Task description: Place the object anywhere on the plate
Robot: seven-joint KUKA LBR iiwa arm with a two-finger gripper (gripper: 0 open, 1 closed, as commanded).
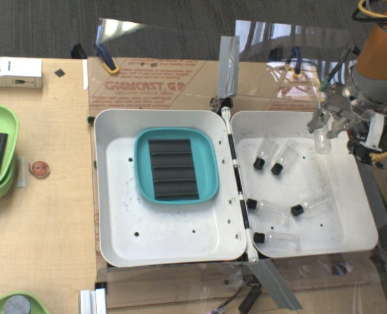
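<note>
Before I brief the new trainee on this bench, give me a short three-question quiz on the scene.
1. True or false: the teal plate lies in the left bin.
2. Which bin holds the clear black-capped vials? A left, B right.
3. Fill in: the gripper hangs over the right bin's far ____ corner.

Key: 1 true. 2 B. 3 right.

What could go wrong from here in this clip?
1. The gripper seems to carry a clear vial; whether it sits between the fingers is unclear, so it may slip.
2. The plate lies in the left bin, across the divider; a low carry could clip it.
</note>
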